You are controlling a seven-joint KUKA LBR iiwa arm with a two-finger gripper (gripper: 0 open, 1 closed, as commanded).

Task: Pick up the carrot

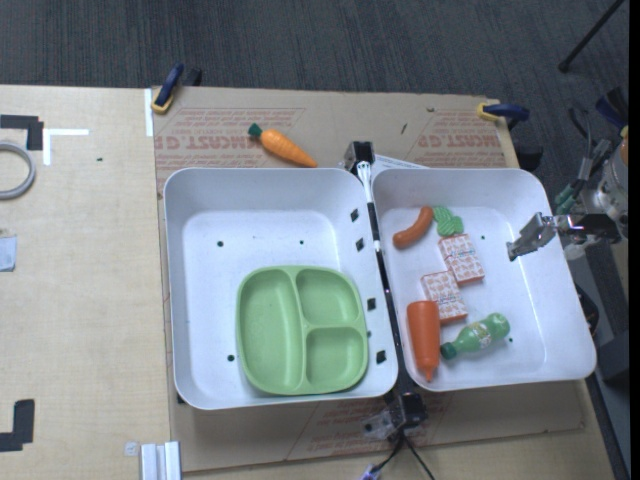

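Two shallow white bins sit side by side on a cardboard sheet (330, 128) laid over the wood bench (80, 298). Left bin (190, 218) holds a green divided plate (300, 328) w/ three compartments, lying toward the bin's near-right part. Right bin (555, 318) holds the toy food: a carrot (424, 338), orange-red, lying lengthwise along the bin's left wall near the front corner, tip toward the front edge. Just right of it a green bottle (478, 335) lies on its side, cap end touching or nearly touching the carrot. Above them two pink wafer-like blocks, one (443, 296) just beside the carrot's top end, the other (462, 258) further back. A sausage (414, 226) lies tilted near the bin's back left, w/ a small green ridged item (450, 224) just to its right. A second carrot (283, 145), w/ green top, lies outside the bins on the cardboard behind the left bin. Gripper (522, 243) comes in from the right, over the right bin's right part, well apart from the carrot in that bin; nothing btwn its fingers, but can't tell if they're apart or together. Blue clamps at the cardboard's back corners (168, 88) (505, 113).
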